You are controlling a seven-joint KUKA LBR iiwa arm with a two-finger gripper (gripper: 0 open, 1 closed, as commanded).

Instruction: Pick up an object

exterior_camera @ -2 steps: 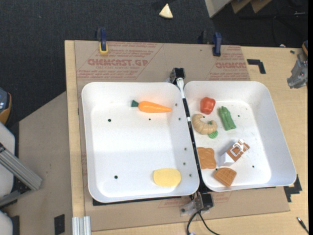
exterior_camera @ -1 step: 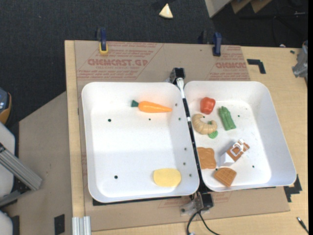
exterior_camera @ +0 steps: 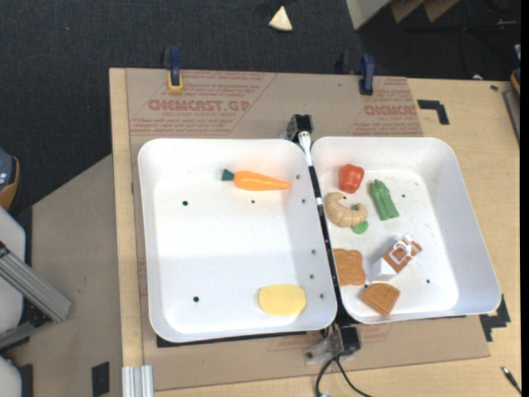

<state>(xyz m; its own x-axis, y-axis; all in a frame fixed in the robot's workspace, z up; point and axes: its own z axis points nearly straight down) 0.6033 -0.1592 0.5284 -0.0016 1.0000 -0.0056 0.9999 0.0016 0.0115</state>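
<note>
In the left bin (exterior_camera: 165,246), carrot (exterior_camera: 258,181) near the back, yellow disc (exterior_camera: 282,300) in front, claw state cannot tell

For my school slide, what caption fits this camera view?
Toy carrot and yellow disc in left bin.

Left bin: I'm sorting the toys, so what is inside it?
The left bin holds a toy carrot near its far edge and a flat yellow piece near its front right corner. Nothing covers them.

Orange carrot (exterior_camera: 260,181) — yellow disc (exterior_camera: 282,299) — white bins (exterior_camera: 165,246).
</note>
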